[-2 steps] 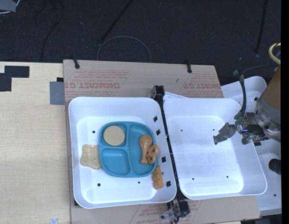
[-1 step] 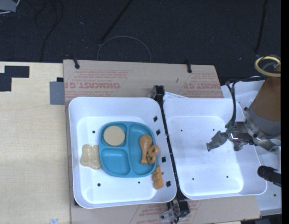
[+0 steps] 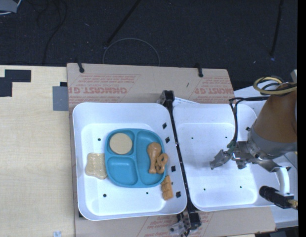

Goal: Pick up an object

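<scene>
White right bin (image 3: 202, 201) holds the gripper (image 3: 221, 160), whose opening I cannot tell, with nothing seen in it, while every object lies in the left bin (image 3: 93, 206) around the blue tray (image 3: 124, 174), so picking remains undone.

Left bin (image 3: 88, 122): white plastic, smooth, faint gloss.
Right bin (image 3: 207, 132): the same white plastic.
Tray (image 3: 125, 174), in the left bin: blue plastic, smooth, soft sheen.
Disc (image 3: 120, 143), at 11 o'clock on the tray: tan, matt.
Pretzel piece (image 3: 157, 158), at 3 o'clock on the tray: brown, slightly glossy.
Pale slab (image 3: 96, 165), at 9 o'clock off the tray: cream, matt, rough-looking.
Board (image 3: 143, 83) under the bins: brown cardboard, matt, red print.
Bench (image 3: 29, 157): light wood grain, matt.
Gripper (image 3: 219, 161): grey metal, dull.
Arm band (image 3: 276, 117): orange, smooth.
</scene>
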Controlling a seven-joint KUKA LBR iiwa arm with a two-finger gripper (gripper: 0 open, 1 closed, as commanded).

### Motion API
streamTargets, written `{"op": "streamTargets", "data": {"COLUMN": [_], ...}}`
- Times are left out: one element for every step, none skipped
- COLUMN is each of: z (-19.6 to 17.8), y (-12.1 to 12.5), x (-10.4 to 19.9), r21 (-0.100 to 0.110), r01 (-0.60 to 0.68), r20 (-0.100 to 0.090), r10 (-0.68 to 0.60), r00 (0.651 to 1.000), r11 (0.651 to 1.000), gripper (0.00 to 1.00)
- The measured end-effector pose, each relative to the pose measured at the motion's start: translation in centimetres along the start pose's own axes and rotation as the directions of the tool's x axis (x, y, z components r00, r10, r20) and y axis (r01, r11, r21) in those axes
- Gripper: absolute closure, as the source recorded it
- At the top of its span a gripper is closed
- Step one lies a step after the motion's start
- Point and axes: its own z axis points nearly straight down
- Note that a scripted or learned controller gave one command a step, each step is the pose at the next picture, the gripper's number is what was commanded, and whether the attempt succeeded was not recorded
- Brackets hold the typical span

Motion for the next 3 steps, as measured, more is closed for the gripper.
{"op": "streamTargets", "data": {"z": [4.9,3.7,-2.2], "y": [0.8,0.8,0.0], "x": [0.6,0.4,0.2], "r21": [-0.002,-0.004,-0.011], "r01": [0.0,-0.007,-0.003], "r20": [0.0,0.001,0.003], "r10": [0.0,0.007,0.003], "r00": [1.0,1.0,1.0], "r11": [1.0,1.0,1.0], "gripper": [0.0,1.0,1.0]}}
